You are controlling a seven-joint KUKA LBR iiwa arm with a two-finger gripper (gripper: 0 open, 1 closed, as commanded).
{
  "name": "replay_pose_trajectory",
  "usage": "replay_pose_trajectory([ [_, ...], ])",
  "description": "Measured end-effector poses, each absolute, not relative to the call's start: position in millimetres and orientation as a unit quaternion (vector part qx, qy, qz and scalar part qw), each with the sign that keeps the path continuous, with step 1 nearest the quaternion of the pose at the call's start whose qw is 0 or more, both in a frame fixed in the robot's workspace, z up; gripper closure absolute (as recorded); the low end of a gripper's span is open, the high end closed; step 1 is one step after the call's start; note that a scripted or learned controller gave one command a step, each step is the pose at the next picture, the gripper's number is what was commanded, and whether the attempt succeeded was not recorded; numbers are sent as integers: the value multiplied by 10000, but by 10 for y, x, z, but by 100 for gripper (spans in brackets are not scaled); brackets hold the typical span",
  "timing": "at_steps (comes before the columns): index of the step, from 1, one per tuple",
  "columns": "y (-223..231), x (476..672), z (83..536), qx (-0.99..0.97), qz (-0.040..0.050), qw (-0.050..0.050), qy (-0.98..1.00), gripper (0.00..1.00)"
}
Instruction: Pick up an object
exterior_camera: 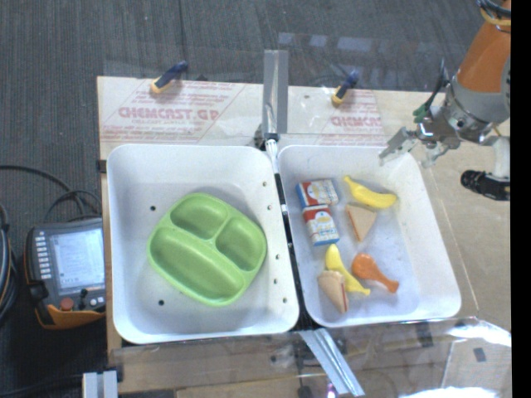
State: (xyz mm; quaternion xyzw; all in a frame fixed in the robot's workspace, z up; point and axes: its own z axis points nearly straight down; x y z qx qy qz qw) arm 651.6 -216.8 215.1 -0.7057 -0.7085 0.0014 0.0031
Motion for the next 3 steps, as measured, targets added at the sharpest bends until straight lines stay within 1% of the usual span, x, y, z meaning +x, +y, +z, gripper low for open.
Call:
replay_pose_trajectory([
  [1,-1806,6679,1011,-6508,26,19,-7592,0],
  [2,-1813,6678,1072,-6499,65,21,-7600,100],
  [3,-1014,6688,1959,-6924,23,20,-7215,100],
])
